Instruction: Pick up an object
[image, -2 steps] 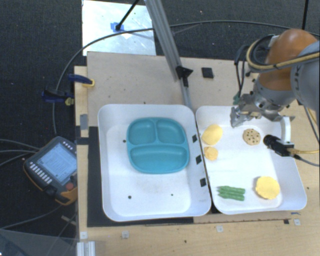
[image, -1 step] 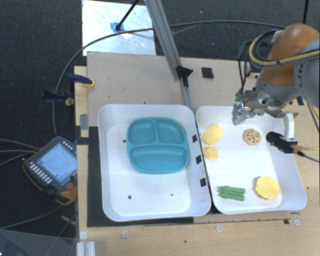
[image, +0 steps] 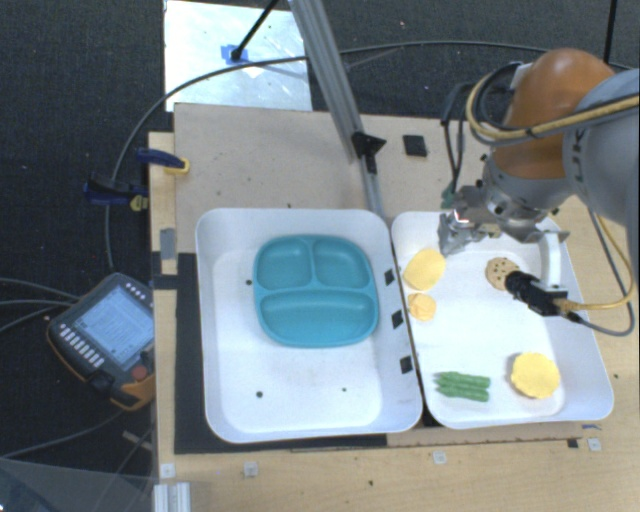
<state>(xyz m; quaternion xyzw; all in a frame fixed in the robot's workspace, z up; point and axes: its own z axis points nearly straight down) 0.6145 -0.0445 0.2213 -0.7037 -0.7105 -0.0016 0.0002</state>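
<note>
My gripper (image: 452, 240) hangs over the back of the right bin (image: 590, 400), just right of and above a yellow chip-like piece (image: 424, 268). A smaller yellow piece (image: 422, 307) lies below that one. A brown cookie (image: 499, 271) sits right of the gripper. Green beans (image: 462, 385) and a round yellow piece (image: 535, 375) lie near the bin's front. I see nothing between the fingers.
The left bin (image: 230, 400) holds a blue divided plate (image: 316, 290). A slanted metal pole (image: 340, 100) crosses the back of the bench. A black cable connector (image: 530, 292) hangs over the right bin. A teach pendant (image: 105, 335) lies left of the bench.
</note>
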